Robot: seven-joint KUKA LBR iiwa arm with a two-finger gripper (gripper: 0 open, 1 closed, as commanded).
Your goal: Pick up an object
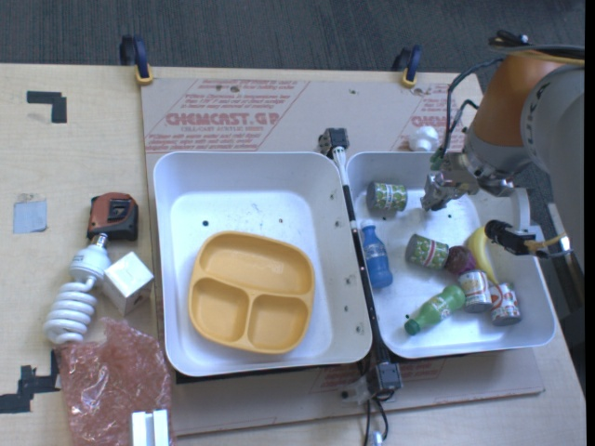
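- Objects for picking lie in the right bin (535,337): a green can (388,196) at 10 o'clock, a blue bottle (376,256) at 9, another can (428,252) near the middle, a green bottle (435,309) at 6, a banana (481,252) and two small cans (490,297) toward 4.
- The claw (437,196) hangs over the bin's 12 o'clock part, just beside the green can; I cannot tell how far open it is, and nothing shows between its tips.
- The left bin (177,249) holds a yellow divided tray (251,291).
- On the desk (56,165) at the left bin's 9 o'clock lie a tape measure (112,216) and a spiral bulb (76,295).
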